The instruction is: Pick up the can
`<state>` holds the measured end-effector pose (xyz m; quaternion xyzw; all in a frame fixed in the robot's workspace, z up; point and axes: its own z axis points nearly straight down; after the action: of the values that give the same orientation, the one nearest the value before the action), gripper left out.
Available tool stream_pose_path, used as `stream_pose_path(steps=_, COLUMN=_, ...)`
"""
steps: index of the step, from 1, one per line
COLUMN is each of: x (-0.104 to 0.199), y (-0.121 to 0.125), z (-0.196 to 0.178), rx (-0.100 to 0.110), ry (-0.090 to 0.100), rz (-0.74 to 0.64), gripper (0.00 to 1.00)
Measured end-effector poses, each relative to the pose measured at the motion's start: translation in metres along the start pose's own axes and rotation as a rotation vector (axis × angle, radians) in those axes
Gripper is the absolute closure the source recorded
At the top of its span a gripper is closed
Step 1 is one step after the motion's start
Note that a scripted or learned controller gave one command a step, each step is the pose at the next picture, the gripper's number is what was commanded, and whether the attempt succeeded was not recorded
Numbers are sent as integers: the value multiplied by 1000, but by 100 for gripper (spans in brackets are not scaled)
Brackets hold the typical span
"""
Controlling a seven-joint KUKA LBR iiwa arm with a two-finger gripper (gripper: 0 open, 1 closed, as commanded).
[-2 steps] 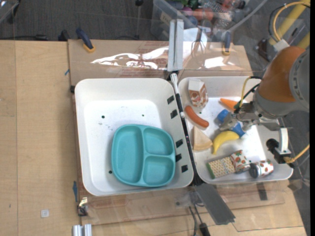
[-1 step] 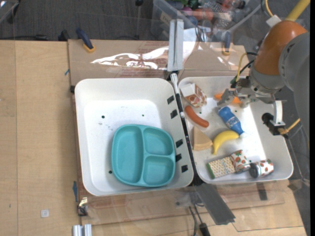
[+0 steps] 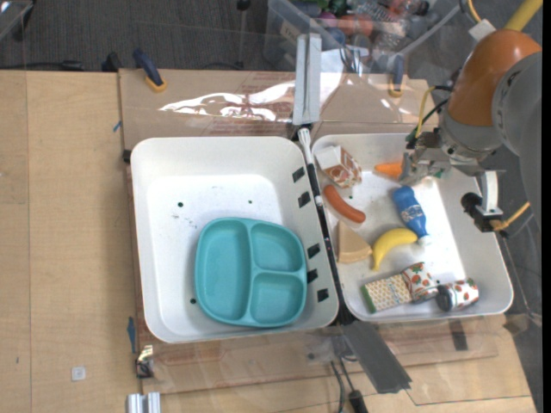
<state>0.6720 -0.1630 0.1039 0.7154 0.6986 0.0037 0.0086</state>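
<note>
The can (image 3: 461, 295) lies on its side in the right bin (image 3: 495, 269), in the corner below and to the right of the banana (image 3: 393, 243). Its long axis runs roughly left to right, with the dark end facing left, towards a small patterned carton (image 3: 419, 279) just beside it. There is one can.

There is one of each of the other things too. A blue bottle (image 3: 411, 212) lies just above the banana, a sausage (image 3: 344, 206) up and to its left, a carrot (image 3: 388, 169) further above, and a flat box (image 3: 386, 292) below it. There are two bins; the left bin (image 3: 164, 188), well left of the banana, holds one teal plate (image 3: 250, 271).

The gripper (image 3: 419, 167) hangs above the banana, next to the carrot and well apart from the can. Whether the claw is spread or pressed together cannot be told.
</note>
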Motion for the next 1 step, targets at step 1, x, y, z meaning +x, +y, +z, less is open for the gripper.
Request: stream_pose_path(steps=1, x=0, y=0, z=0, rx=1, ry=0, rz=-1, gripper=0)
